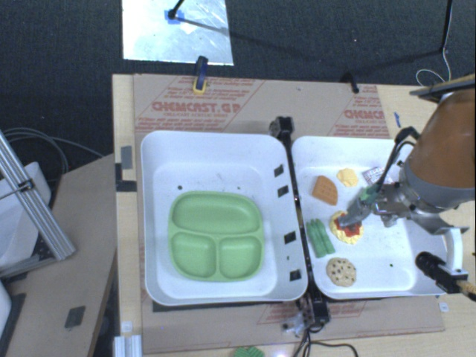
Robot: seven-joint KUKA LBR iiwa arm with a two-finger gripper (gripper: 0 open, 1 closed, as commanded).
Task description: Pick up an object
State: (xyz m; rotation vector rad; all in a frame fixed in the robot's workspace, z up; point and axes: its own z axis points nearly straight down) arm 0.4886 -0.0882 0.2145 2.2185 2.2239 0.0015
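Round speckled cookie (341, 271) below hand (352, 219), flat pizza (346, 231).

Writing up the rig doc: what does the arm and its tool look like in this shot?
The arm is bulky and rounded, its orange band sitting above a grey wrist section. A black cable loops along its side. The tool is a small dark grey metal assembly with slim fingers.

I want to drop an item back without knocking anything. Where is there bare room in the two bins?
Left bin: bare white margin all around the green divided plate, widest along its far side. Right bin: bare floor at the near right, beyond the cookie. Crowded: the right bin's left half, where orange wedge, yellow piece, green sticks, red-and-yellow item and gripper cluster.
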